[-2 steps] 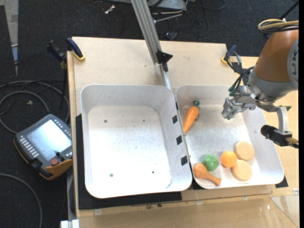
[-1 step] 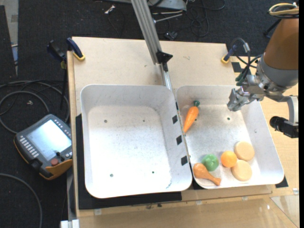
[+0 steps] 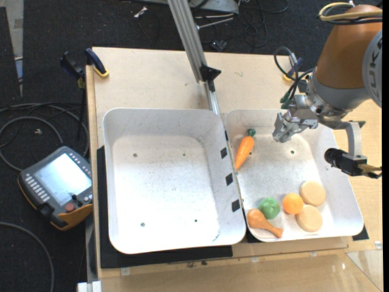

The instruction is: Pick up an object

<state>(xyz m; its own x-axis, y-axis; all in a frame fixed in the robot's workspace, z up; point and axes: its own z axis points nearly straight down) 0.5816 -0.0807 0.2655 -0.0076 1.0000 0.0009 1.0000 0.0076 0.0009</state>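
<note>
Camera view puts the metal claw (image 3: 283,131) above the right white plastic bin (image 3: 340,190), near the orange toy carrot (image 3: 244,151); whether it gapes or pinches, I cannot tell. This looks like the approach; next comes descending onto the carrot.

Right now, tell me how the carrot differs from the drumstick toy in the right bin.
The carrot has a green top; the drumstick is plain orange-tan. The carrot lies against the left wall at the far side; the drumstick lies near the front edge, touching the green ball. Both are elongated and lie flat in the right bin.
</note>
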